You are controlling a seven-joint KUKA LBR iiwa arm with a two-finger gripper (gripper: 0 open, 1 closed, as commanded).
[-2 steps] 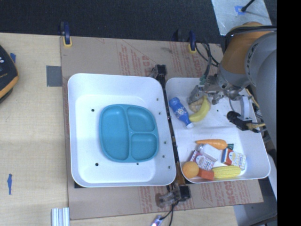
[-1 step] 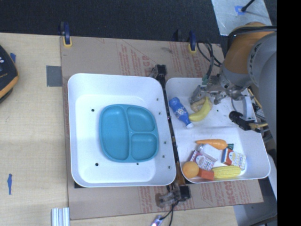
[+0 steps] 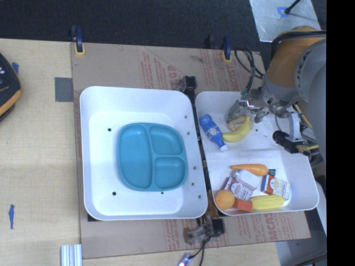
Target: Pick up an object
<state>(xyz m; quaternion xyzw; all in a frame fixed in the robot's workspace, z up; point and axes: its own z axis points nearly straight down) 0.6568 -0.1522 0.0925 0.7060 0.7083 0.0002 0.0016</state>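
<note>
Cardboard-covered bench (image 3: 138,60), two white bins (image 3: 94,148)

We see the arm (image 3: 297,65) entering from three o'clock, its bulky grey body filling the upper right corner, with the orange band (image 3: 288,51) curving over the top toward twelve o'clock. From there the wrist drops toward nine o'clock and ends in the pincer (image 3: 239,115), which points down and toward seven o'clock. Its fingers are dark and small, and we cannot tell how far apart they stand. A black cable loops off the wrist toward five o'clock.
</note>
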